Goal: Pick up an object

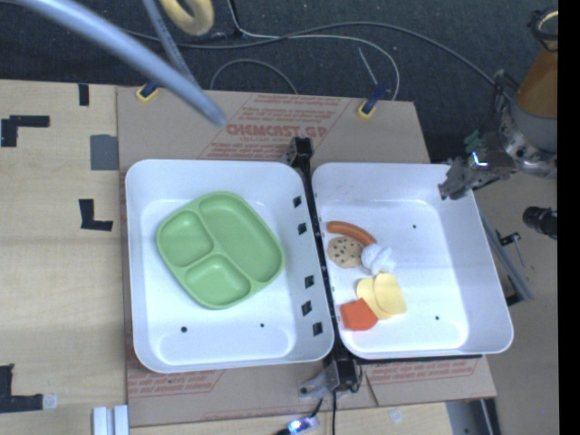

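In the right bin [453, 270], the food pieces sit bunched up toward its left-centre, so there's loads of bare white floor along the right wall and the near edge. The bunch is a hot dog [351, 232] at the far end, a round cookie [343, 252] just below it, a small white lumpy thing [378, 259] touching the cookie's right side, then a pale yellow piece [382, 294] and an orange-red block [359, 315] at the near end, pretty much touching each other. All look like smooth plastic toy food.

The gripper [456, 183] sits right over the bin's far-right corner, at the rim, well apart from the pile. It's dark and small there, so honestly can't tell whether the fingers are spread or closed, and nothing is visibly caught between them.

The left bin [145, 243] has a green divided plate [218, 248], three compartments, rounded corners, lying flat near the middle with room all around it. Both bins rest on a cardboard sheet [272, 125].
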